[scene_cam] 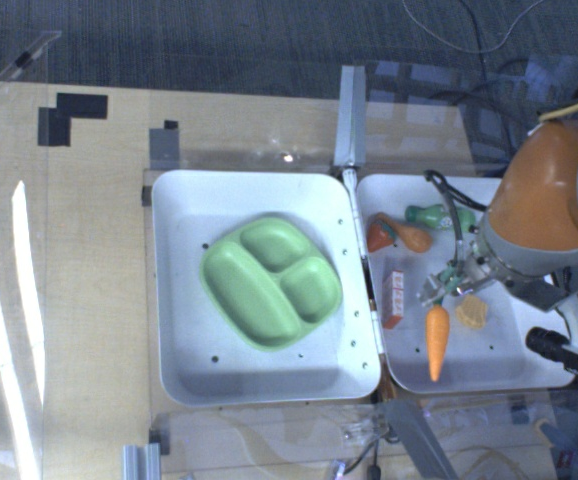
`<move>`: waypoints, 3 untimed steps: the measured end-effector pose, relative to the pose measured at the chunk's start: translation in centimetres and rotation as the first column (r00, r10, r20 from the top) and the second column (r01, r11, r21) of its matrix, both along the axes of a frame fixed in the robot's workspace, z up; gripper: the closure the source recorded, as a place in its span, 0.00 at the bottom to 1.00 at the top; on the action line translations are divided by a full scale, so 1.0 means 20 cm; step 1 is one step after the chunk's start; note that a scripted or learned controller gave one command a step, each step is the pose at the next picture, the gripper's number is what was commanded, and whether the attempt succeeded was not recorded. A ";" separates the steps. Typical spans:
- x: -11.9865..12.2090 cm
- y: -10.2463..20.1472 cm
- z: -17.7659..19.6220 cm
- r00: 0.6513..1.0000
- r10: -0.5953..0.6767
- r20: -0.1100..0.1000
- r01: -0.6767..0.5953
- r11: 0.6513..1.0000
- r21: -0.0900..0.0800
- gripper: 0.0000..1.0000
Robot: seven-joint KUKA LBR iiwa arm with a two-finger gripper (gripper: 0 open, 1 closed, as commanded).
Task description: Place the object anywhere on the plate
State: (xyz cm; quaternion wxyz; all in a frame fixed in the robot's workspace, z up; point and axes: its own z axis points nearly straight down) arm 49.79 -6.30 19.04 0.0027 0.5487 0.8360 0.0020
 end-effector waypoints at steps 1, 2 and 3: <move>0.27 0.35 -0.03 0.993 -0.120 -0.002 0.120 0.993 0.001 1.00; 0.38 0.69 0.02 0.988 -0.154 -0.003 0.154 0.988 0.001 1.00; 0.38 0.69 0.02 0.988 -0.154 -0.003 0.154 0.988 0.000 0.00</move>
